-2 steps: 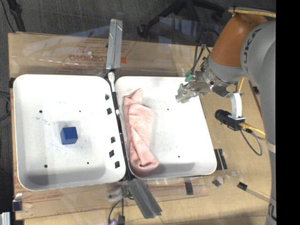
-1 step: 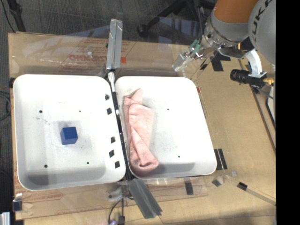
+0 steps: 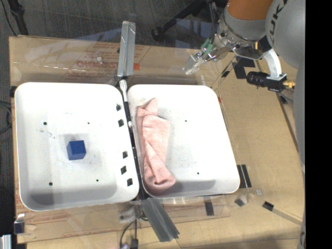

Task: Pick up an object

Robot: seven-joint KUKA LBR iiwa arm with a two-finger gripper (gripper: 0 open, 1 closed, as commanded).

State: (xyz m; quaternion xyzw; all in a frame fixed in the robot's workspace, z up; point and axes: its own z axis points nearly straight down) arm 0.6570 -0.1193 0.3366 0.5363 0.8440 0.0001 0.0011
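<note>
A slanted view from above onto a brown bench (image 3: 259,154) that carries two shallow white bins side by side. At the near edge, between the bins, a grey bar (image 3: 161,222) juts out at an angle, with small black tabs on the bench surface to its right.

The left bin (image 3: 31,118) holds a small blue cube (image 3: 76,149), sitting a little left of the bin's centre and well apart from every wall. The right bin (image 3: 207,139) holds a pink cloth (image 3: 154,144), crumpled into a long strip that lies along the bin's left wall, running from near the far corner down to near the near corner. A dark divider with black clips separates the two bins.

Beyond the bins, a grey metal post (image 3: 126,48) rises from the point where they meet. Farther back and to the right, the grey arm (image 3: 288,19) with its orange band enters from the right. Its gripper (image 3: 197,64) hangs above the bench just past the far edge of the right bin, well away from both cloth and cube. The fingers look pale and translucent, with nothing seen between them; how far apart they are cannot be made out.
</note>
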